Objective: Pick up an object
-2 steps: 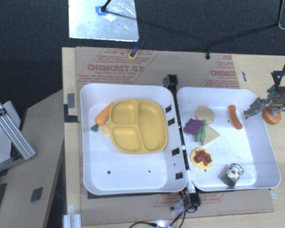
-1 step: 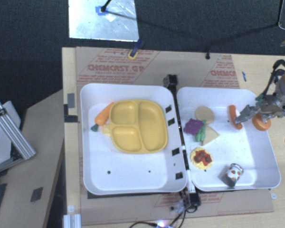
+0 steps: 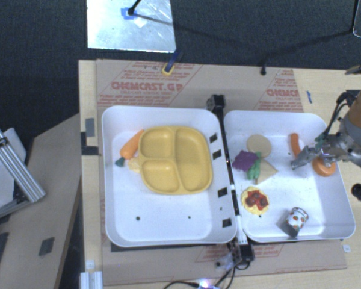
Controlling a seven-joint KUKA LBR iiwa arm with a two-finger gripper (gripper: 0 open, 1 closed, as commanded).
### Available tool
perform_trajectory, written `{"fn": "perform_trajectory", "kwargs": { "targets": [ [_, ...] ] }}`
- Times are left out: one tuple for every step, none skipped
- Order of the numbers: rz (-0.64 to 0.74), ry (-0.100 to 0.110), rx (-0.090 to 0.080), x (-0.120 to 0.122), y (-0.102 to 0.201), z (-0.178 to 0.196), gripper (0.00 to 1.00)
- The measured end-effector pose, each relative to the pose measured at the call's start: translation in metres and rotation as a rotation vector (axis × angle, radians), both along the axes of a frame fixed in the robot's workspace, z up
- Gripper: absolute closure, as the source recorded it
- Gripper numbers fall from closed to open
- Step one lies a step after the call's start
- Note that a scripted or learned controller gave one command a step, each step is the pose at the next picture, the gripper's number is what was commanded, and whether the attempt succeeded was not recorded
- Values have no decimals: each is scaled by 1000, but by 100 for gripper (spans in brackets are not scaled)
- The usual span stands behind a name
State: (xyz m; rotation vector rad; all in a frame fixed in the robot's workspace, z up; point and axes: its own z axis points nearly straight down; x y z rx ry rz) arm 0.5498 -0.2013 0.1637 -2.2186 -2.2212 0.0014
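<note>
Camera view, looking down at a slant: the gripper (image 3: 305, 159) hangs over the right bin (image 3: 325, 221) near its 3 o'clock edge, its dull metal fingers pointing toward 9 o'clock. Whether they are spread or closed I cannot tell, and nothing is visibly held. Just beside it at 11 o'clock lies a small orange sausage (image 3: 295, 143), smooth and rod-shaped; an orange ring-shaped piece (image 3: 325, 167) sits touching or just under the gripper body at 4 o'clock.

From the left: the left bin (image 3: 126, 221), glossy white plastic with rounded corners, holds a toy carrot (image 3: 131, 145), tapered with a green tip, leaning against the 10 o'clock side of a yellow divided plate (image 3: 173, 159), a matte rounded square with three compartments.

In the right bin, a bumpy purple grape bunch (image 3: 245, 159) lies toward 9 o'clock, a green piece (image 3: 254, 171) just beside it, and a pale cheese-like wedge (image 3: 267, 169) touching that. A flat tan disc (image 3: 259, 144) sits at 12 o'clock of the grapes. Lower down lie a round yellow piece with red topping (image 3: 255, 200) and, toward 5 o'clock, a small grey and white figure (image 3: 295, 221).
</note>
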Motion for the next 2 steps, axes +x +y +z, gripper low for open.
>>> {"fn": "perform_trajectory", "kwargs": {
  "targets": [
    [2,0,5,0,1,-62,0],
    [4,-4,7,4,4,-75,0]
  ]
}}
